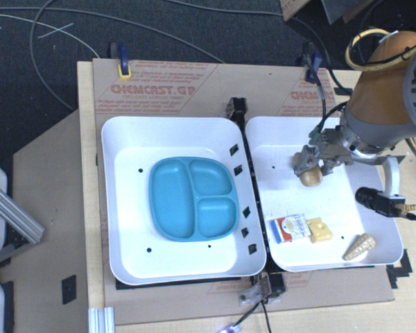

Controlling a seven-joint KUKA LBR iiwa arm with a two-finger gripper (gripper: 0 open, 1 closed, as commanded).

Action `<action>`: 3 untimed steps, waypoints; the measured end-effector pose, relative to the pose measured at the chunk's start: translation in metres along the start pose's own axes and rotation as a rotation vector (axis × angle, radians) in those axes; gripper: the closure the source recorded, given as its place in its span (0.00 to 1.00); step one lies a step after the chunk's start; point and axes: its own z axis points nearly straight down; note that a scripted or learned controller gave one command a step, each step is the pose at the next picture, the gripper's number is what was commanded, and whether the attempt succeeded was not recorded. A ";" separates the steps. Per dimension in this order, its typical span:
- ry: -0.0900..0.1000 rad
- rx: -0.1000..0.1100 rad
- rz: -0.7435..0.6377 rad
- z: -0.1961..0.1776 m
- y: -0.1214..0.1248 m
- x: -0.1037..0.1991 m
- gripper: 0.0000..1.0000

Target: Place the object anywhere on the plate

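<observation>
A blue divided plate point(193, 198) lies in the middle of the left white bin point(125, 144). My gripper point(310, 164) hangs over the upper left part of the right bin point(277, 134). A small round tan object point(310, 178) sits right at the gripper's lower end and touches or nearly touches it. The gripper body hides the object's upper part. The plate has nothing on it.
Near the right bin's front lie a red, white and blue packet point(290, 229), a yellow block point(320, 230) and a ridged tan piece point(359, 246). A black divider with clips point(244, 179) runs between the bins. A black cable part point(378, 201) sticks out by the arm.
</observation>
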 end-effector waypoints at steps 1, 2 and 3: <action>0.000 0.002 -0.001 0.004 -0.015 0.052 1.00; 0.000 -0.004 -0.002 -0.013 -0.019 0.107 1.00; -0.001 0.002 -0.001 -0.005 -0.026 0.160 1.00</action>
